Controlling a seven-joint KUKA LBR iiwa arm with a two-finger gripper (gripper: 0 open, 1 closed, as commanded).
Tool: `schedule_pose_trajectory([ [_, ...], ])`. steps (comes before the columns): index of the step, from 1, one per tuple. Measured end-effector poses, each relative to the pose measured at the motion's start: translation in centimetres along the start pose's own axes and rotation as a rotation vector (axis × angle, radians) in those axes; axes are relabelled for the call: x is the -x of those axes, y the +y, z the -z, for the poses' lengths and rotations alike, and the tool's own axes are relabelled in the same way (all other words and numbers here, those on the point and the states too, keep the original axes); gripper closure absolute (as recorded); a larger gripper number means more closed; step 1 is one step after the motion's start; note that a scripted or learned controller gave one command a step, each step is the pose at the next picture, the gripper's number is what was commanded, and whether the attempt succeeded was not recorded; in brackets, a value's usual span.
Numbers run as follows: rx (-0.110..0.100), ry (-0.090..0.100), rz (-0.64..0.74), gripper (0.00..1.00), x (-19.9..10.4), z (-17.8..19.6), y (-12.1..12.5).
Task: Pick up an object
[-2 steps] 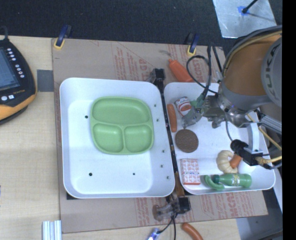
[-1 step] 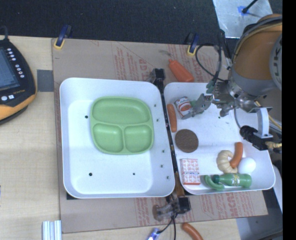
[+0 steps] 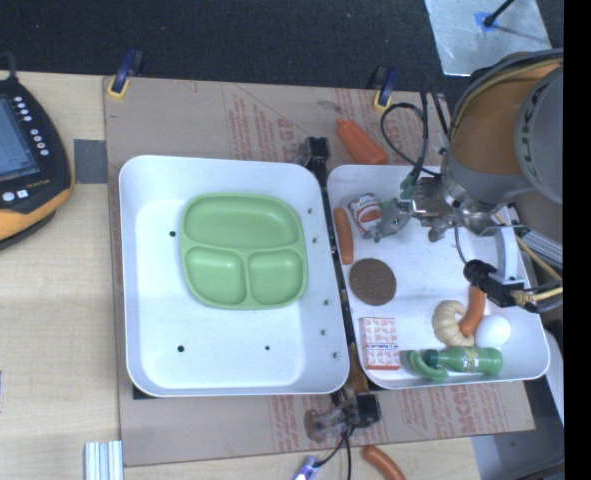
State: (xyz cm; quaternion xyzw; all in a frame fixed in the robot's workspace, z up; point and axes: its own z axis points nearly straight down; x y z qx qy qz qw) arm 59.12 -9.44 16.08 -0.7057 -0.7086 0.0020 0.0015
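the arm hangs low over the right bin (image 3: 535, 363) so its gripper (image 3: 407, 211) can reach the small can (image 3: 365, 210) just beside it, though i cannot tell whether it is open or closed

The grey arm (image 3: 510, 118) enters from the right, its orange band above the wrist. The gripper (image 3: 400, 218) points left and downward, with nothing visible between its fingers.
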Motion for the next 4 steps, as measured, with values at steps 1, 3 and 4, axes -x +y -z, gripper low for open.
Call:
schedule_pose_trajectory([
  [1, 0.001, -0.001, 0.002, 0.0, 0.4, -5.2, 3.3],
  [3, -0.004, 0.0, -0.002, 0.0, 0.2, -6.7, 6.5],
  [4, -0.005, 0.0, -0.001, 0.0, 0.2, -6.7, 6.5],
])
